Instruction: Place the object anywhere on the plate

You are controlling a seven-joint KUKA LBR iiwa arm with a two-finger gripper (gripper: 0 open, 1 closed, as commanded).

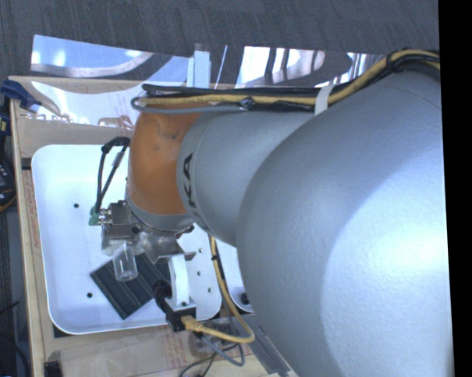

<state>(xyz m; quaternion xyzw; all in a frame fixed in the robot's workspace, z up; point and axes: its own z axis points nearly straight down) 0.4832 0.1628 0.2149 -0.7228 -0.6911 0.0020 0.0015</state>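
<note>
Left shallow white plastic bin [54, 231]: one dark flat ribbed rectangular object [123, 286] lies near its near edge.

Two-finger gripper [124, 263] hangs right over that object, seemingly touching; hand state: cannot tell.

Judgement: grasp step. Centre on object's short width, seat firmly before lifting.

One grey arm with orange band [161, 167] covers right side; plate location uncertain.

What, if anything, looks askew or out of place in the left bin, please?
The dark flat object lies at a slant near the left bin's front edge, beneath the gripper. Nothing looks spilled or damaged.
</note>
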